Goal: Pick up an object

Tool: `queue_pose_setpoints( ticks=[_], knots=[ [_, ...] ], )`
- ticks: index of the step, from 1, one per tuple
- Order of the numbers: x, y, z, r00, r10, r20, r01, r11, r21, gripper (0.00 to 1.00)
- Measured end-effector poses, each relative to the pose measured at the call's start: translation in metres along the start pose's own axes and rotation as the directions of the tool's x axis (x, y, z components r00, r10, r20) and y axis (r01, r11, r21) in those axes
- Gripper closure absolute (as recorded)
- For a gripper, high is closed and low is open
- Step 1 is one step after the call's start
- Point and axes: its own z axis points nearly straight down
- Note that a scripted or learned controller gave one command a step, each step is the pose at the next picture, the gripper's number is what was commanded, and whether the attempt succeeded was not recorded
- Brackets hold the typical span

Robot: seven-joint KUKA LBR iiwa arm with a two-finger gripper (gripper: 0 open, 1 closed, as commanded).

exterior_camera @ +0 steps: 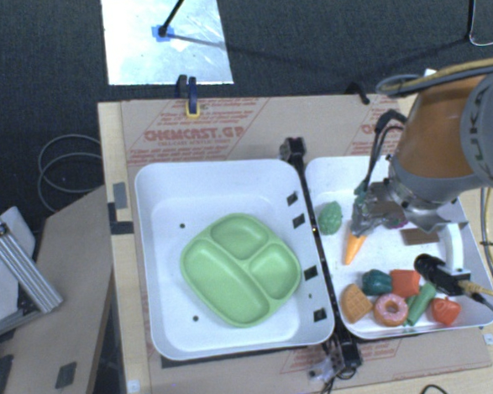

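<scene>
the arm reaches in from the right over the right bin point(329, 171), and the gripper point(364, 223) sits low in that bin's upper middle, right at the thick end of the carrot point(354, 248), whose tip points down and to the left. whether the gripper is spread or pressed together cannot be told from this slanted view, since the wrist covers it, so it is not safe to say the carrot is held. the green leafy vegetable point(330, 217) lies just beside the carrot toward the divider, close enough to be nudged or caught by mistake. the carrot looks like the thing to take, and the sound way is to straddle it across its narrow width, close firmly, then lift straight up so it does not roll out. the rest of the toy food, a donut point(392, 310), a waffle point(356, 302) and a tomato point(445, 310) among it, is crowded along the bin's near edge, well apart from the grasp. the left bin point(161, 240) carries a green divided plate point(241, 269), no part of this step.
</scene>
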Motion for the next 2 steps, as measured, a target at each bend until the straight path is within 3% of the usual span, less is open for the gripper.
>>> queue_pose_setpoints(
  ticks=[1,2],
  knots=[
    [0.022,-0.003,-0.014,1.000,0.003,0.002,-0.003,1.000,-0.002,1.00],
    [0.005,0.008,-0.019,1.000,0.010,0.003,-0.010,1.000,-0.002,1.00]
  ],
)
